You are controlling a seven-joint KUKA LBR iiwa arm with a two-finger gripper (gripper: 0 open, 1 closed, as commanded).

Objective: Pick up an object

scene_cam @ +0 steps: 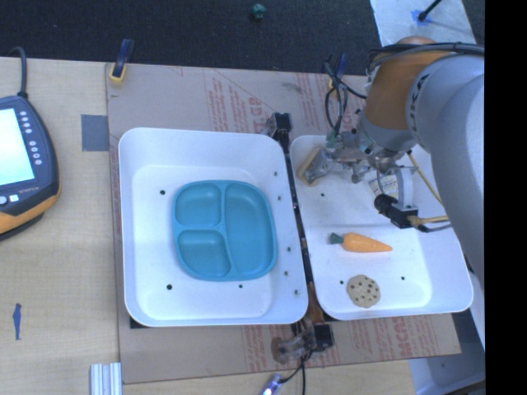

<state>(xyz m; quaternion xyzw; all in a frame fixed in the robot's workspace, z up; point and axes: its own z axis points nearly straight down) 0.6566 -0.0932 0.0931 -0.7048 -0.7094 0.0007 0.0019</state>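
Cookie [363, 290] lies at right bin [445, 290] front edge | carrot [366, 243] just behind, mid-bin: judged light, stiff, smooth, best pinched across thick middle | gripper [350, 161] at bin's far end, claw state cannot be told

A: Arm's in from the right, gripper [356, 164] low over the far end of the right bin [449, 290].

B: And nearer us in that bin, a carrot [365, 243] lying flat, a cookie [362, 290] just below it, apart.

A: Left bin [140, 229] carries a blue divided plate [224, 230], dead centre. Handheld pendant [23, 164] off at the left edge.
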